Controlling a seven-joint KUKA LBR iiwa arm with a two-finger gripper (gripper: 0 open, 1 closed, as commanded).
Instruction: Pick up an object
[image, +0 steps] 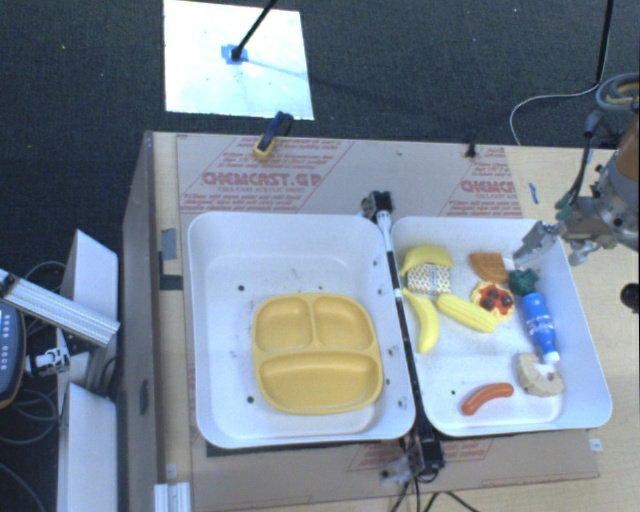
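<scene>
We see the gripper (556, 243) above the far right corner of the right bin (590, 370), its two fingers spread apart and gripping nothing. The blue bottle (538, 322), nearest the jaws, lies just below them in the bin, apart from them. The left bin (215, 300) holds a yellow tray (316, 352).

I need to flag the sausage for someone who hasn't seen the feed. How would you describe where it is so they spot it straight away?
Look at the right-hand white bin, the one crowded with toy food, and go to its near edge at the bottom of the view. The sausage lies there, just left of a pale bread-like piece. It is the only reddish-orange, rod-shaped item; the nearby bananas are yellow.
</scene>
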